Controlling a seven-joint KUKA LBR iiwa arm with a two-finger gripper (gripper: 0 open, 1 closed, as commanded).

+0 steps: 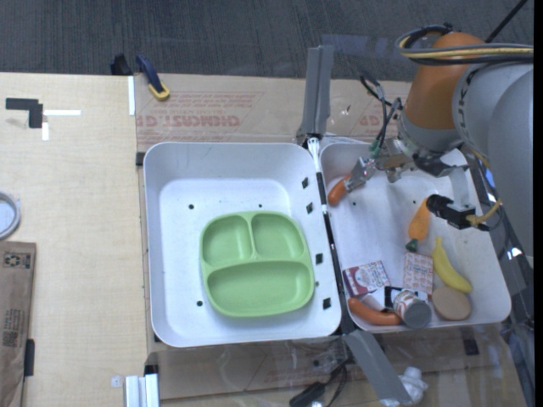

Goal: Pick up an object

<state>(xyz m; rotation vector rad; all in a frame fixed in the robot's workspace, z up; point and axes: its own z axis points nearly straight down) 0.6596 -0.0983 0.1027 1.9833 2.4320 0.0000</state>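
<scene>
Risk assessment, pick phase: the end effector (361,175) sits in the upper-left part of the right bin (382,236), centre-right of frame, w/ its tip touching or just beside a small orange-red carrot-like item (337,192) that lies against the bin's left wall. Finger state cannot be told from this angle, and no item is seen between the fingers. Probable failure modes: (1) item is tight to the wall, so one finger may strike the rim or wall instead of passing beside the item; (2) item is small, tapered and prob. smooth, so it may squirt out or roll on closure; (3) cabling hanging near the wrist could snag on the divider post (316,91) at upper centre. Target appearance: short, elongated, orange-red, lying flat at a slant, one end toward the end effector. Other candidates in the same bin, lower right of frame: an orange pepper-like item (420,221), a banana (449,267), a second red-orange piece (373,313) at the bottom edge, a small can (412,306), a tan round item (452,304) and two printed packets (367,276). The left bin (170,227), centre of frame, holds a green divided plate (256,264), well apart from the arm. The surface (68,227) at left bears tape and a paper bag.
</scene>
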